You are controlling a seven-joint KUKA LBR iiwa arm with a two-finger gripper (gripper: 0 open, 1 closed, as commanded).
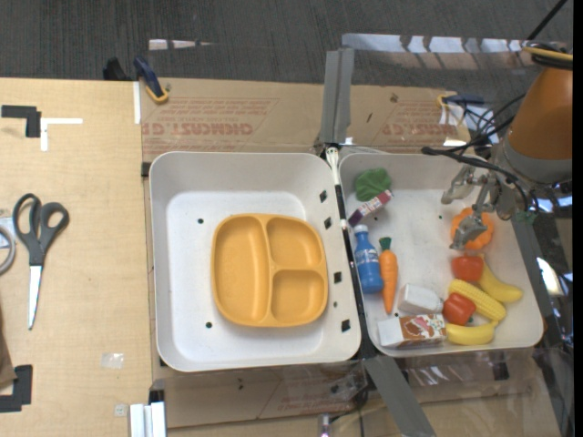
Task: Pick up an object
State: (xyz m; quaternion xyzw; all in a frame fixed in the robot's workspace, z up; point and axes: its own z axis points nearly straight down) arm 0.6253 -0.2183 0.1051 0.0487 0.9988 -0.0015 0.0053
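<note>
- Hovering at the right white bin's (428,176) three o'clock, the metal two-finger gripper (474,228) sits over a round orange plastic fruit (481,230).
- Red tomato (467,267) and yellow bananas (487,289) crowd in at six o'clock.
- Jaws blurred; can't tell their state.

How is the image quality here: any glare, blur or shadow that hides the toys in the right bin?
Camera view: lighting is even and soft, with faint shadows inside the white right bin. The carrot and blue bottle are sharp. The gripper is slightly soft over an orange toy, so its fingers are hard to read. Mild glare shows on the metal rail at the top.
</note>
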